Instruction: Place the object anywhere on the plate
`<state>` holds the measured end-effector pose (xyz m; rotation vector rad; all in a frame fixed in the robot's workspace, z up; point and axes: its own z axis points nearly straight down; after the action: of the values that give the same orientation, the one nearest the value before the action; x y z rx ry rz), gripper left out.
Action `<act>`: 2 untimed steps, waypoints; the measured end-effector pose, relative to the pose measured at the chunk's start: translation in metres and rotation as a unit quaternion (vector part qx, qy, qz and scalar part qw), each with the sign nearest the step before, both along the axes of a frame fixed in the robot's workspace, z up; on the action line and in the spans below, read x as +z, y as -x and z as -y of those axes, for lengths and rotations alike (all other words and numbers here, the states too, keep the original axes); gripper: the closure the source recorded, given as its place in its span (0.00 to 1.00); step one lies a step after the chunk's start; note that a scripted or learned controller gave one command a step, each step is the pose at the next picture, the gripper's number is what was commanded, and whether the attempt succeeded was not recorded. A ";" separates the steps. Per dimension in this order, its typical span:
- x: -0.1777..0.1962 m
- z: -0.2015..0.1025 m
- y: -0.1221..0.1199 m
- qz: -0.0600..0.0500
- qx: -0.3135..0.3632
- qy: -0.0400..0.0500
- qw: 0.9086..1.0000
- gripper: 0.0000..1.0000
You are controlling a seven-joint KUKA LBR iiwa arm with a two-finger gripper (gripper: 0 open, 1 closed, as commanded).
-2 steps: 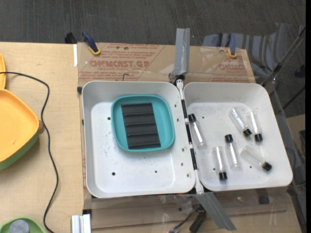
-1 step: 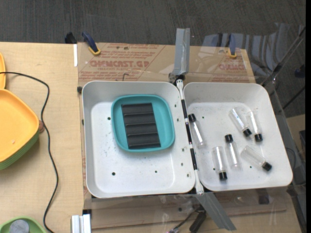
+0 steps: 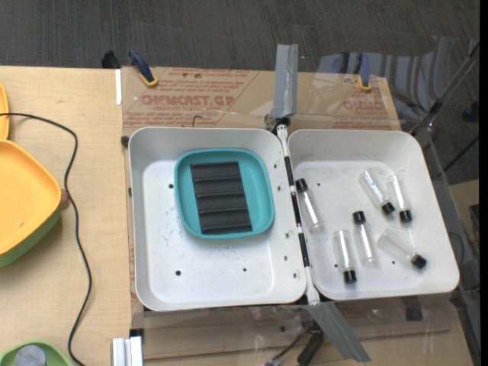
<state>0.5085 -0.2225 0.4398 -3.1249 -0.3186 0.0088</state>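
Camera view

1. Bench: two white bins stand side by side, their inner walls touching. The left bin (image 3: 152,265) and the right bin (image 3: 435,204) rest on a sheet of printed cardboard (image 3: 198,97).

2. Left bin: a teal plate (image 3: 263,197) with rounded corners lies flat in the upper middle of the bin. A dark ribbed insert (image 3: 219,197) covers the centre of the plate. Nothing else lies on the plate.

3. Right bin: six clear vials with black caps lie on the floor, all on their sides.
   - Vial A (image 3: 309,208) lies just beside the left wall, cap toward the far side.
   - Vial B (image 3: 374,185) and vial C (image 3: 398,193) lie near each other in the upper right, caps toward the near side.
   - Vial D (image 3: 366,242) and vial E (image 3: 345,252) lie side by side in the lower middle, D cap far, E cap near.
   - Vial F (image 3: 400,246) lies tilted to the right of D, cap toward the lower right.
   All six are well apart from the plate.

4. Surroundings: a yellow dish (image 3: 23,197) sits on the wooden table (image 3: 91,311) at the left edge. A black cable (image 3: 76,227) runs across the table between the dish and the left bin.
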 end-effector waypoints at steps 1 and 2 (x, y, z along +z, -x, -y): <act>0.000 -0.001 -0.015 0.000 0.001 0.000 1.000 0.00; 0.000 -0.001 -0.032 0.000 0.001 0.001 1.000 0.00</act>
<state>0.5403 -0.2218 0.4397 -3.1259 -0.3211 0.0085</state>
